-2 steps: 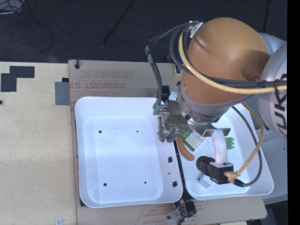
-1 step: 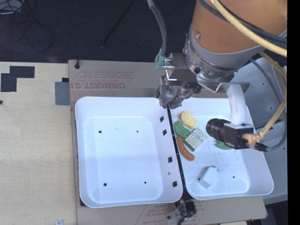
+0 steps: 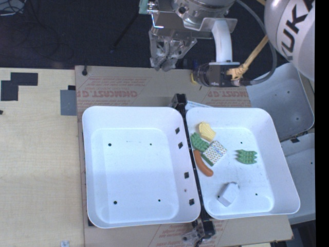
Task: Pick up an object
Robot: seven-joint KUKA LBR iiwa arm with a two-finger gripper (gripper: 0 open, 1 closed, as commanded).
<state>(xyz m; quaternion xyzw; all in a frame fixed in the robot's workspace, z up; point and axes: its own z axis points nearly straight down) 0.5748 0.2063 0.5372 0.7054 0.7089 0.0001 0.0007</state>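
Overhead, the gripper (image 3: 165, 60) hangs above the far edge of the desk (image 3: 36, 163), clear of both bins and touching nothing; whether it is released or clenched I cannot tell. Right bin (image 3: 280, 153) holds the objects: yellow piece (image 3: 207, 131), green leafy item (image 3: 247, 157), orange sausage shape (image 3: 203, 165), checkered packet (image 3: 215, 152), white block (image 3: 227, 194). Left bin (image 3: 90, 158) sits just beside it on brown cardboard (image 3: 128, 86).
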